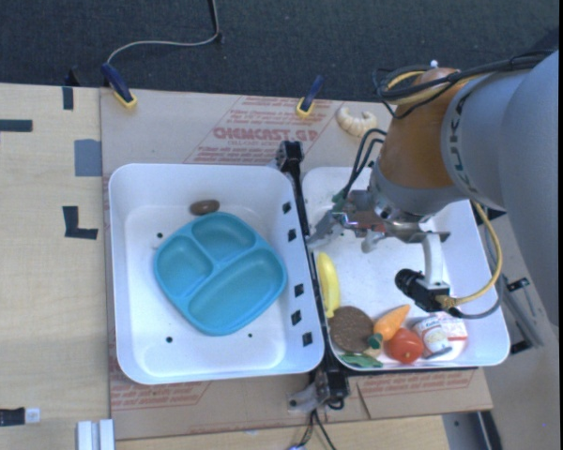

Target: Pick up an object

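The grey arm with the orange band reaches over the right white plastic bin (469,218), and its end effector (352,225) hangs above the left part of this bin, near the wall shared with the left white plastic bin (122,251). Whether the end effector is open or closed, I cannot tell.

The objects to pick lie along the near edge of the right bin: one yellow banana-shaped toy (328,284) by the left wall, one round brown cookie-like piece (351,327), one orange carrot-shaped toy (390,321), one red tomato-like ball (404,347) and one small white can with a red label (443,334). They lie close together, some touching.

I think the yellow toy is the best target, because it is nearest and a little apart from the others. The end effector should come down straight and close across its narrow side, staying clear of the bin wall.

In the left bin there is one light-blue divided plastic plate (220,272) and one small brown oval object (205,207) behind it.
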Available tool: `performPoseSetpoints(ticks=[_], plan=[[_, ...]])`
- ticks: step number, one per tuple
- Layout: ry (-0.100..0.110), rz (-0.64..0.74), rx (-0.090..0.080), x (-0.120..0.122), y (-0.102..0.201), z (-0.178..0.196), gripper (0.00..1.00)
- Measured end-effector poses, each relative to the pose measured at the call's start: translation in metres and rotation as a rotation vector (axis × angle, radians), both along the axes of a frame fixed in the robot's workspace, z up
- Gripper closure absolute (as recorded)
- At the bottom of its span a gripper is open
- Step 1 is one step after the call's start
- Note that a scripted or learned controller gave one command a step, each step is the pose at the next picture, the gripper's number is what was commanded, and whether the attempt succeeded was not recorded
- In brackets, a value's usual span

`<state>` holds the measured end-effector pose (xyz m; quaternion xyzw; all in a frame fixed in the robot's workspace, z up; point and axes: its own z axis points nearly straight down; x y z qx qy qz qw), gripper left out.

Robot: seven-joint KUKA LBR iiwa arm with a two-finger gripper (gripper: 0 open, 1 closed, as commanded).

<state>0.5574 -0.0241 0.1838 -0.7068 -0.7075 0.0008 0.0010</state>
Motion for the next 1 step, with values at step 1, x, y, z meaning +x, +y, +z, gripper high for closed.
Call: performPoseSetpoints(ticks=[1], plan=[[-0.001,0.000,-0.001,0.0244,-0.0167,0.0000,0.00]])
